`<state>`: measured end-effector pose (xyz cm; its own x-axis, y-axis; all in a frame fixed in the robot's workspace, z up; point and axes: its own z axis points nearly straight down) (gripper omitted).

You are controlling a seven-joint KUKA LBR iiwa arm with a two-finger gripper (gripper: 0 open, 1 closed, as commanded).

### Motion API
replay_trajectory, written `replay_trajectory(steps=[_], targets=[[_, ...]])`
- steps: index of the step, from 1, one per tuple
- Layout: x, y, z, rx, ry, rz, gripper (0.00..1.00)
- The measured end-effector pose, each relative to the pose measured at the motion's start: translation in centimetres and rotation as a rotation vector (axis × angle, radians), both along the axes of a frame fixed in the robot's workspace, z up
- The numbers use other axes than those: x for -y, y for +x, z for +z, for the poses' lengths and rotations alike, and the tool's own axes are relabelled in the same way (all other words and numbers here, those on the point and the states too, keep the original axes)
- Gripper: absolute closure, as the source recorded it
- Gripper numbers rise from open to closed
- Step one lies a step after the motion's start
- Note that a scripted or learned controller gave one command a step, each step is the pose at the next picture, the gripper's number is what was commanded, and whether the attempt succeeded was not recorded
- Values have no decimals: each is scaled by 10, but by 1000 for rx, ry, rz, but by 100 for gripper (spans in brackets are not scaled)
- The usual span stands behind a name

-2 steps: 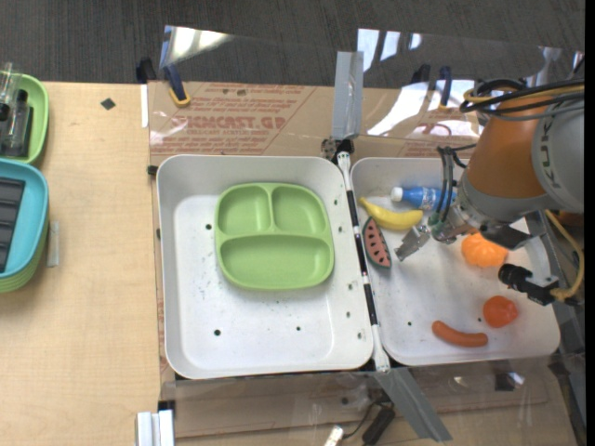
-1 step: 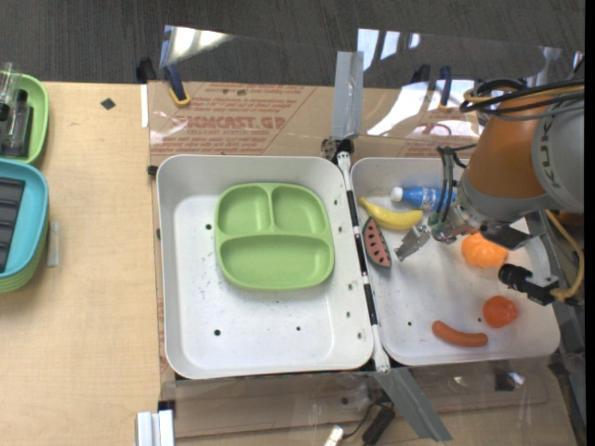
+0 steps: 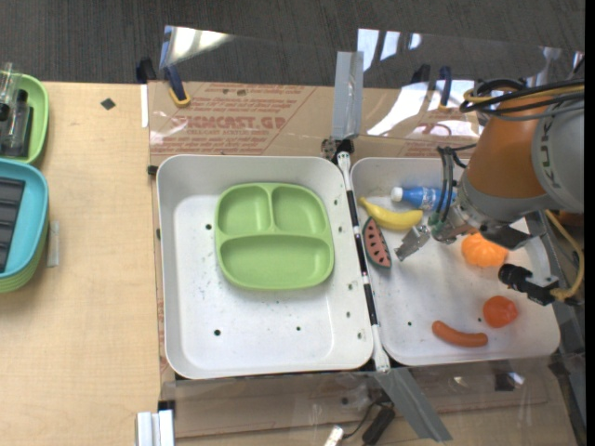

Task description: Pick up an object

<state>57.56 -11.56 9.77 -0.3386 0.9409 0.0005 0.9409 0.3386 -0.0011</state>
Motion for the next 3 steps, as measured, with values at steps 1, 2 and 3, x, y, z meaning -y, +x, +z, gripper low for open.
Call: replay_trajectory(steps=[1,2,3], targets=[[0,0,0,0,0,0,0],[0,0,0,0,0,0,0],[0,0,0,0,0,0,0]])
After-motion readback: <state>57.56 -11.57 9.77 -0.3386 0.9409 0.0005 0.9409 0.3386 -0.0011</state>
